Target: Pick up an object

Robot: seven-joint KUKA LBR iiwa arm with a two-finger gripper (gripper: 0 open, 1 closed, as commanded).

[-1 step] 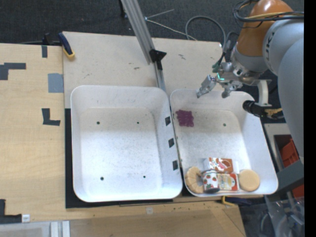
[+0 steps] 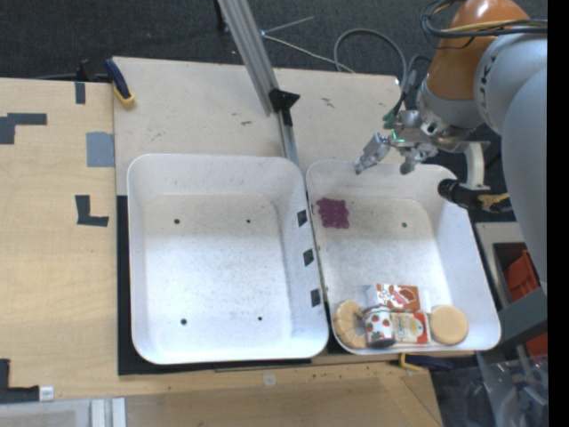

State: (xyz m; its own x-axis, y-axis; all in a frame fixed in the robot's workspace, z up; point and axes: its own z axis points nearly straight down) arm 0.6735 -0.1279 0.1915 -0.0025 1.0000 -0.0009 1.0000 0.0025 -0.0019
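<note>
My gripper [image 2: 388, 157] hangs above the far edge of the right bin [image 2: 462, 229], its two fingers spread apart with nothing between them. A small purple object [image 2: 333, 213] lies on the bin floor below and left of the gripper. At the bin's near edge sits a cluster: a red-and-white packet [image 2: 396, 297], a small can with red dots [image 2: 380, 327], a round tan cookie-like piece [image 2: 448, 325] on the right and another tan piece [image 2: 348, 323] on the left.
The left bin [image 2: 151, 238] stands beside the right one, sharing a middle wall. A slanted metal pole [image 2: 258, 60] runs down to the bins' far junction. A blue-and-yellow clamp [image 2: 119, 82] sits at the board's far left corner. Cables loop behind the arm.
</note>
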